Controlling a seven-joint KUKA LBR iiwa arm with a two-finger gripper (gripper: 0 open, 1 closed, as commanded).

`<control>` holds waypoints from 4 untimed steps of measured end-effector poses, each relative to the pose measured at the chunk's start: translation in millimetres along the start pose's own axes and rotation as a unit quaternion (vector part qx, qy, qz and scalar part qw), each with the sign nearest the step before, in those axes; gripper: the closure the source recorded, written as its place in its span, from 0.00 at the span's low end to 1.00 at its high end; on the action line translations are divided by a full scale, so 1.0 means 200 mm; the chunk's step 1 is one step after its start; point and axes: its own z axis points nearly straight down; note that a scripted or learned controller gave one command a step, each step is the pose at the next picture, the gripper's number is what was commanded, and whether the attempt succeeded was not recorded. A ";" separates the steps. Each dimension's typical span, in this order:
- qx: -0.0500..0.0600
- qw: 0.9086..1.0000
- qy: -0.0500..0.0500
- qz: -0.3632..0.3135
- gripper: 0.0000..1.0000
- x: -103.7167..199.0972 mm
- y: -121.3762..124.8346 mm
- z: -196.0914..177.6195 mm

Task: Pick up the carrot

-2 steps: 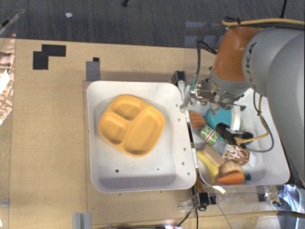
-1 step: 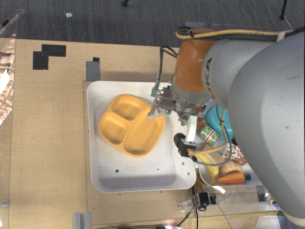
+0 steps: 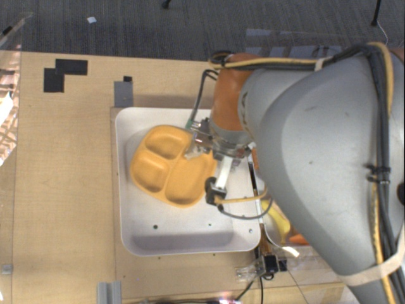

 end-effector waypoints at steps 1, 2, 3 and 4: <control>0.004 1.000 -0.004 -0.004 1.00 -0.01 -0.01 -0.04; 0.000 0.973 0.001 0.229 1.00 0.20 -0.13 -0.63; 0.007 0.994 -0.005 0.113 1.00 0.22 -0.34 -0.05; 0.001 0.970 0.001 0.243 1.00 0.10 -0.62 -0.71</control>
